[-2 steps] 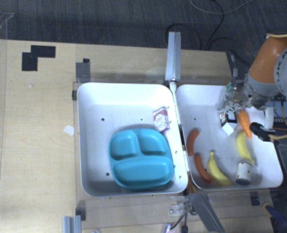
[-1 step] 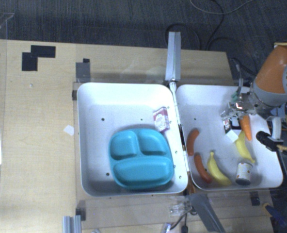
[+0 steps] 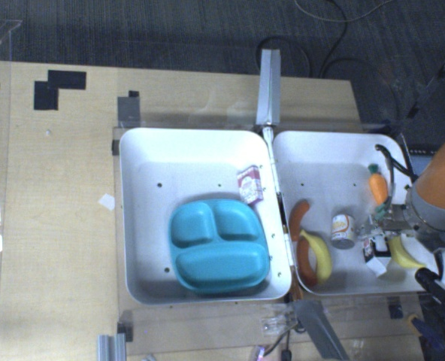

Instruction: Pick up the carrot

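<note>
Lying carrot (image 3: 377, 187) just beside gripper (image 3: 381, 224), right bin (image 3: 320, 153)

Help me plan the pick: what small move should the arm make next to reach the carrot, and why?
Probably shift the claw a little toward the bin's far wall, then lower. The carrot lies just beyond it in the right bin, apart from the can and the banana, so a short approach should meet nothing else.

A blue divided tray (image 3: 219, 244) fills the left bin (image 3: 143, 201); banana (image 3: 318, 254), can (image 3: 343, 230), perhaps a sausage (image 3: 301, 235) lie right.
</note>
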Controlling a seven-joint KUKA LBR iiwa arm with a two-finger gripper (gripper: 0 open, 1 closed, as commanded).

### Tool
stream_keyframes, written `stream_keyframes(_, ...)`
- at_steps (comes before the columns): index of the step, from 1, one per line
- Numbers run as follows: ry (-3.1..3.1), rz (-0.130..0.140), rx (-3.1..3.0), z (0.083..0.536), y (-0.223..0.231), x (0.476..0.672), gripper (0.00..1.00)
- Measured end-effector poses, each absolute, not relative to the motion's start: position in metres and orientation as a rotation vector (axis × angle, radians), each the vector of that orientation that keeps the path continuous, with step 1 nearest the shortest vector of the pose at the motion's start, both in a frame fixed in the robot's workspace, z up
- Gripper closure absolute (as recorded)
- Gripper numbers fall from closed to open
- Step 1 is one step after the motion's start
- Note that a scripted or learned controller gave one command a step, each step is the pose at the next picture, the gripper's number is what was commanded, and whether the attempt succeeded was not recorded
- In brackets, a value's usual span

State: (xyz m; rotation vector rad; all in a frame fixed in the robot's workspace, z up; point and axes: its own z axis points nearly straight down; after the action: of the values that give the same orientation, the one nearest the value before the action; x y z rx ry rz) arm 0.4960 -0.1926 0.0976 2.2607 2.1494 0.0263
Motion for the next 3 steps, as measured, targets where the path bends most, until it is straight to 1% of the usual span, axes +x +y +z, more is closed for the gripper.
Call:
stream_keyframes(1, 2.086, 0.006, 2.342, 0.187, -0.171, 0.551, 1.00)
stream_keyframes(2, 1.275, 0.003, 2.868, 0.247, -0.192, 0.568, 1.00)
stream_keyframes(3, 0.746, 0.000, 3.052, 0.132, -0.142, 0.586, 1.00)
